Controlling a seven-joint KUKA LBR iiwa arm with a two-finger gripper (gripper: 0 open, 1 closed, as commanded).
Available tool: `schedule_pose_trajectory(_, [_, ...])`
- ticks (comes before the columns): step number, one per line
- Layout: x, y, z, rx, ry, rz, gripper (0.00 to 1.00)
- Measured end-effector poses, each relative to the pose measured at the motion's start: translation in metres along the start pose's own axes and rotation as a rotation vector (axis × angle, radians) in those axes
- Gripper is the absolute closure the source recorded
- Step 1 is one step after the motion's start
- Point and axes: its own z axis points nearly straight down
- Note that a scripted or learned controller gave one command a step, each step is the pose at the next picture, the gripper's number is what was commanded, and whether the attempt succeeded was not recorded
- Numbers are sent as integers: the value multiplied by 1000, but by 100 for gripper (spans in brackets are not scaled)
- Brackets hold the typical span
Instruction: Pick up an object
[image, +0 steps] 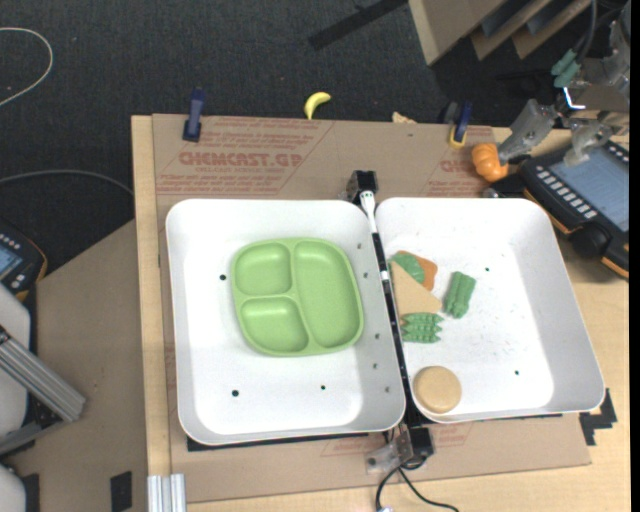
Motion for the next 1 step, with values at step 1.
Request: schedule_pose_trajectory(1, [-3, 1, 1, 16, -2, 5, 100])
